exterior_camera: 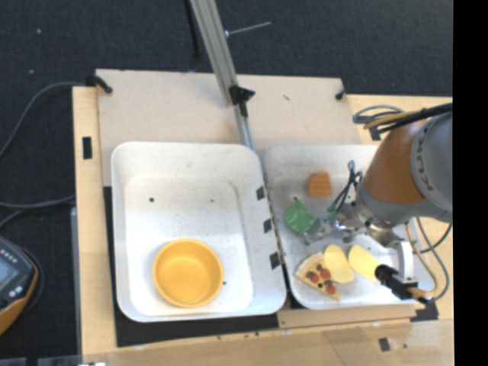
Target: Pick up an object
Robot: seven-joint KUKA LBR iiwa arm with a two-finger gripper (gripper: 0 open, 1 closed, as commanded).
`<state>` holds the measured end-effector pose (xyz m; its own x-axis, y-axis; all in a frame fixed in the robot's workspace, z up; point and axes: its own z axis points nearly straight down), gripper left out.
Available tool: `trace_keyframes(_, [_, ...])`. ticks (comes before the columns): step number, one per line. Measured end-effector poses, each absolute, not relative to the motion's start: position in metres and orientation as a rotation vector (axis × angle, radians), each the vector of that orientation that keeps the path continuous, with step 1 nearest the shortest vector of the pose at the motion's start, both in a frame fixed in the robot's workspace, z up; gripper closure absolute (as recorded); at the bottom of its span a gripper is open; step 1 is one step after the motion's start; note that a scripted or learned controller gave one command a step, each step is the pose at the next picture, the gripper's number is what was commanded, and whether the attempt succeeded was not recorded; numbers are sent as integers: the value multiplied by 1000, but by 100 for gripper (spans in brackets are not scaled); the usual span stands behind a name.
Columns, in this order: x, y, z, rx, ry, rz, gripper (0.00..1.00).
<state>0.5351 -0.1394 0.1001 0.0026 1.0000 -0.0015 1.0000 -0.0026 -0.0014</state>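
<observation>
White plastic forms the left bin [130,166], which holds a yellow bowl [187,272]. The right bin [286,162] holds a green piece [299,218], an orange block [319,184], a pizza slice [319,277] and a yellow banana-like piece [364,262]. The gripper [343,223] hangs just right of the green piece; its grip cannot be told.

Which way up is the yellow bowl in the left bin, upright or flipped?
Upright. The yellow bowl shows its open mouth: a full round rim with the inner floor visible below it. It sits at the near end of the left bin.
</observation>
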Motion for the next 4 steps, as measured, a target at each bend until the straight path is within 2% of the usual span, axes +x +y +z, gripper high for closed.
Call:
trace_keyframes(1, [537, -140, 112, 2226, 2213, 4, 100])
trace_keyframes(2, [547, -147, 167, 2213, 2219, 6, 100])
trace_keyframes(3, [548, -148, 218, 2216, 2222, 1, 100])
trace_keyframes(4, [573, -90, 218, 2212, 2230, 4, 100])
